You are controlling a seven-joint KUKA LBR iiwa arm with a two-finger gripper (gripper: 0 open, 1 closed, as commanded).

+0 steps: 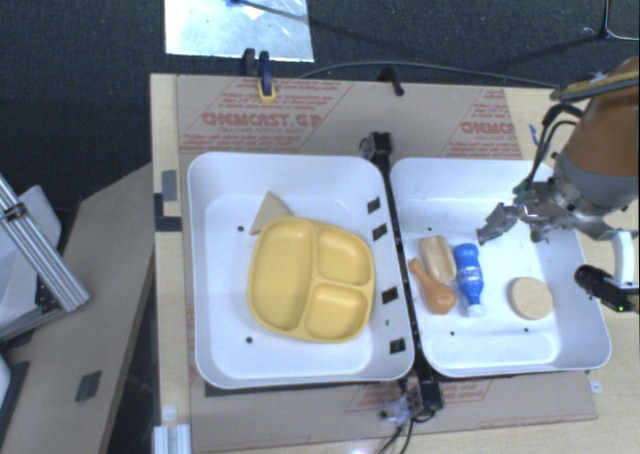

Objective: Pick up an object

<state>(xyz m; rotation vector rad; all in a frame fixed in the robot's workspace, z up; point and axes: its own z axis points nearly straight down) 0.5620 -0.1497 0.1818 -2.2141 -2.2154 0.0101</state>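
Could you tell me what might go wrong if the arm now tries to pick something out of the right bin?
1. The blue bottle, tan piece and orange piece lie packed together, so the gripper may nudge neighbours or close on two at once.
2. The round tan disc lies flat and low; fingers could slide off it.
3. That cluster sits near the bin's inner wall, leaving little clearance.

The grey arm with its orange band reaches in over the right bin (575,342), gripper (497,224) hanging low above its floor.
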